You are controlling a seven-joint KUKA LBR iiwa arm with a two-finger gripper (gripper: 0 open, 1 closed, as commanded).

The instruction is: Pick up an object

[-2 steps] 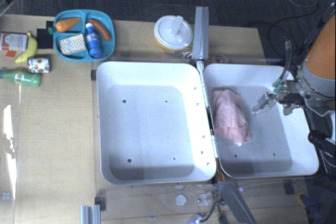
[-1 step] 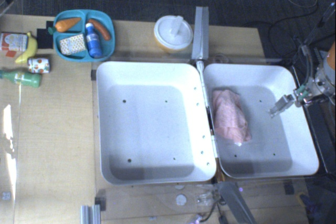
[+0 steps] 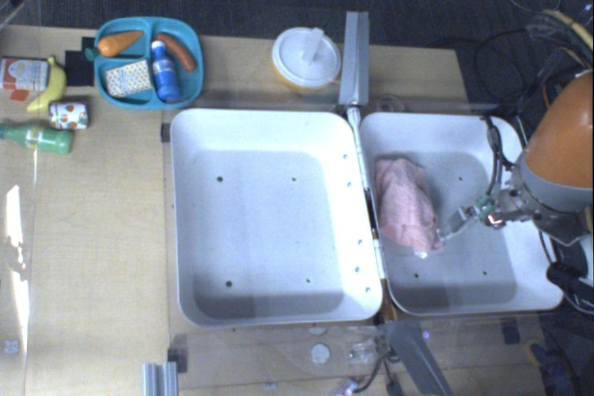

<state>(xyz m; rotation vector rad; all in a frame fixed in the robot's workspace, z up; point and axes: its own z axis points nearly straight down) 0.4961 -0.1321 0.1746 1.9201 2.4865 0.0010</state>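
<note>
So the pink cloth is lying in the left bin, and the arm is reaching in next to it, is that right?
Not quite. The pink cloth lies in the right bin, not the left one, as the camera view shows. The left bin has no cloth in it. The rest holds: the arm reaches in beside the cloth, with its tool at the cloth's right edge.

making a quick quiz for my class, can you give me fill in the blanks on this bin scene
1. The pink cloth lies in the ____ white bin.
2. The tool is beside the cloth's ____ edge.
3. The blue tray sits beyond the ____ bin.
4. The band above the arm's wrist is ____.

Missing words: right; right; left; orange
</note>
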